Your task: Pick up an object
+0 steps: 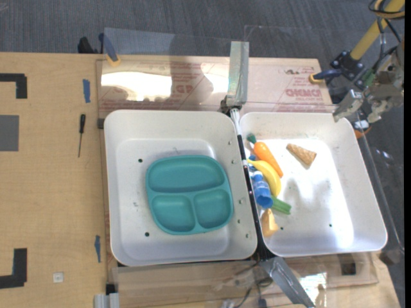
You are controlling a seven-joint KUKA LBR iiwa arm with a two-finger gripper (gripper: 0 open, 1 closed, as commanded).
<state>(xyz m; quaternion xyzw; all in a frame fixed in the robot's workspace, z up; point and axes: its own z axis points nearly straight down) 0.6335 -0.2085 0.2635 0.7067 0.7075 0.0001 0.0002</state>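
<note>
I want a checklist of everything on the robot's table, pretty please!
Surface: wooden bench bearing two white bins.
Job's things: right bin holds a toy carrot, banana, blue bottle and tan wedge, mostly along its left wall.
Clutter: teal divided plate in the left bin.
Grippers: gripper above the right bin's far right corner, holding nothing.
Cables: yellow cable.
Surroundings: grey floor.

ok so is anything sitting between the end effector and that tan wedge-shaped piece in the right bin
Nothing visible. The end effector hangs at the right white bin's top right corner, and bare bin floor lies between it and the tan wedge-shaped piece. The orange carrot and the other toys line the bin's left wall.
</note>
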